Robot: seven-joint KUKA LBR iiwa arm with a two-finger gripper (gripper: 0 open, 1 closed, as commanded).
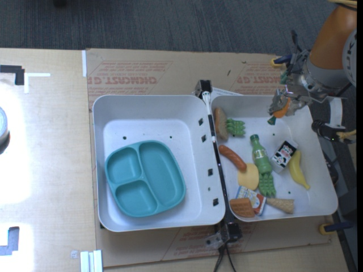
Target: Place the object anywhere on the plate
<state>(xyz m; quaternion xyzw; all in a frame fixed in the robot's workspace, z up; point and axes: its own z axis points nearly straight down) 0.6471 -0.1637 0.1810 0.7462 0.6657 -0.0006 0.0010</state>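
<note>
Gripper: we are seeing the gripper (282, 103) hanging above the far right part of the right bin (323, 200), and its jaws are clenched on a small carrot (277, 113), orange with a green end.
Carrot: it is hanging between the fingers, above the bin floor, well apart from the plate.
Plate: the teal plate (145, 177) with three compartments is lying in the left bin (105, 115), toward the near left side, and nothing is lying on it.
Arm: the arm (334, 38) is reaching in from the far right, and the orange band is showing at the top corner.
Right bin: we are seeing a green bottle (261, 154) in the middle, a banana (298, 169) to the right of it, and a small black and white carton (283, 153) between them.
Left side of that bin: a sausage (233, 157) is lying near the divider, and a bread roll (220, 124) is lying farther back.
Near side: a cone (281, 204) is lying by the near wall.
</note>
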